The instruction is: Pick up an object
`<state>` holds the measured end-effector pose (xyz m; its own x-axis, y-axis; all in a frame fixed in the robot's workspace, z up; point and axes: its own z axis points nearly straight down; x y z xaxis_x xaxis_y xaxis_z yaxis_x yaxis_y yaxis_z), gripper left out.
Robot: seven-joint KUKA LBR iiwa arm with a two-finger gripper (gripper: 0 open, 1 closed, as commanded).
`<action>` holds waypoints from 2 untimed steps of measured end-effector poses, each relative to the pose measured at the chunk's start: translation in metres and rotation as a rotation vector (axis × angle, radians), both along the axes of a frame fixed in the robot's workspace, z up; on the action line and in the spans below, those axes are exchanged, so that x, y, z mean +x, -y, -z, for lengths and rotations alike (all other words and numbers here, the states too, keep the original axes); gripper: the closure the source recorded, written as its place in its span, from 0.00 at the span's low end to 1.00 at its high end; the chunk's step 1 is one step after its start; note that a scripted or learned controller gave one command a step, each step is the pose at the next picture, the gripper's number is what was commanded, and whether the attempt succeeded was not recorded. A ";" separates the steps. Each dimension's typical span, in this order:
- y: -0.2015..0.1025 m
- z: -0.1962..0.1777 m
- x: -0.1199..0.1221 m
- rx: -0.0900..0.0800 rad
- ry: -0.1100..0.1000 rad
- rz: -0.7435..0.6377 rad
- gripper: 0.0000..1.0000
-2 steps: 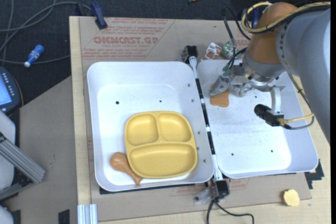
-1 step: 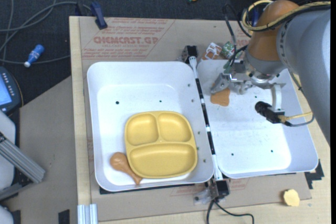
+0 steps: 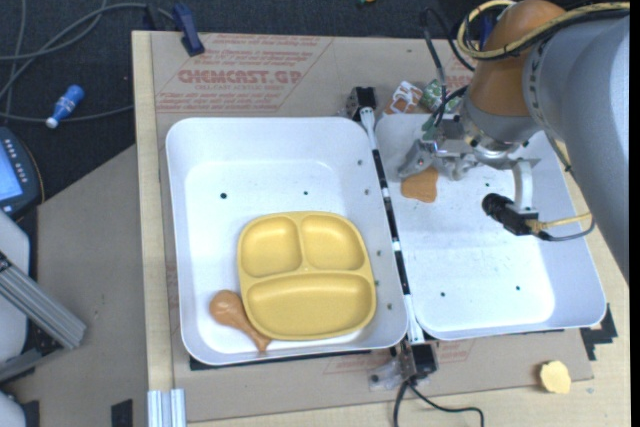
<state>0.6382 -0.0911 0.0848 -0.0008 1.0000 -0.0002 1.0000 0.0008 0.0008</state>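
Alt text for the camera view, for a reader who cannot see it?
A grey arm's gripper hovers over an orange piece in the right white bin. The left white bin holds a yellow divided plate and an orange drumstick-shaped toy.

Both white bins [image 3: 200, 215] look like smooth, slightly glossy plastic, as does the yellow divided plate [image 3: 305, 275], on matt brown cardboard [image 3: 250, 75].

One fixed camera looks down at a slant on both white bins [image 3: 190, 215], arm [image 3: 560, 65] entering from the right
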 end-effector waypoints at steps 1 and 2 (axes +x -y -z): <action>0.000 0.000 0.000 0.000 0.000 0.000 0.00; 0.000 -0.012 0.001 -0.001 0.005 0.000 1.00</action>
